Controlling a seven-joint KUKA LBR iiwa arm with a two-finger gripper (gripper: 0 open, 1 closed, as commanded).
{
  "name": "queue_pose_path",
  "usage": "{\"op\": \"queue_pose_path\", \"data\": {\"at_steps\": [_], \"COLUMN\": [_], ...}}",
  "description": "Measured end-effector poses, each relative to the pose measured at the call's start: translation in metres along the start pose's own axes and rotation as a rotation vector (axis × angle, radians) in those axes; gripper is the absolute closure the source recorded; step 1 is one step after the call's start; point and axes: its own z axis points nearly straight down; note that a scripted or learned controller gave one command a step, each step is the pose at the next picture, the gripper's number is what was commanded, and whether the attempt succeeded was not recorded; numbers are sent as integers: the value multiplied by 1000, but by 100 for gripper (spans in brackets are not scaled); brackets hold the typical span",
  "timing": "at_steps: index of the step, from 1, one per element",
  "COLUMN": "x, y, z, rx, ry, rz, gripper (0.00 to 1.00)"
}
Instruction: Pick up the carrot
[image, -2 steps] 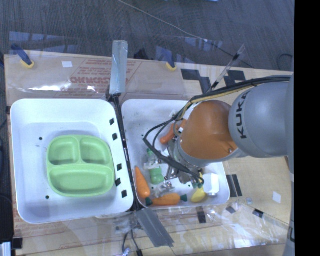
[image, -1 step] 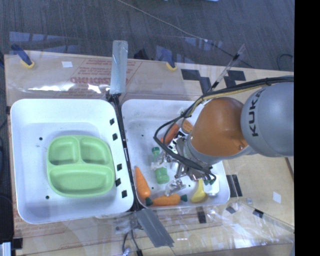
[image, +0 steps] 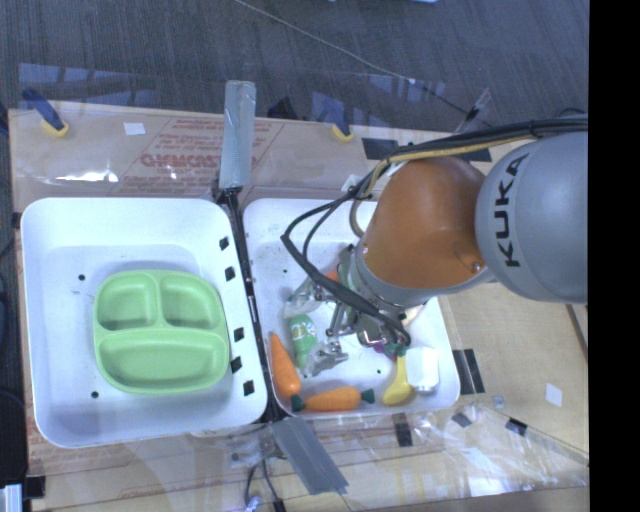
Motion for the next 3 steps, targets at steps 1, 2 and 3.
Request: {"op": "queue_pose_path", "data": {"at_steps": [1, 2, 3], "x": [-9, 17, 16], "y": [-37, -60, -59], "z": [87, 101, 91], "rx": [7, 0, 0], "ry": [-16, 7, 6], "rz": [201, 448, 440], "gripper": [0, 0, 100]}}
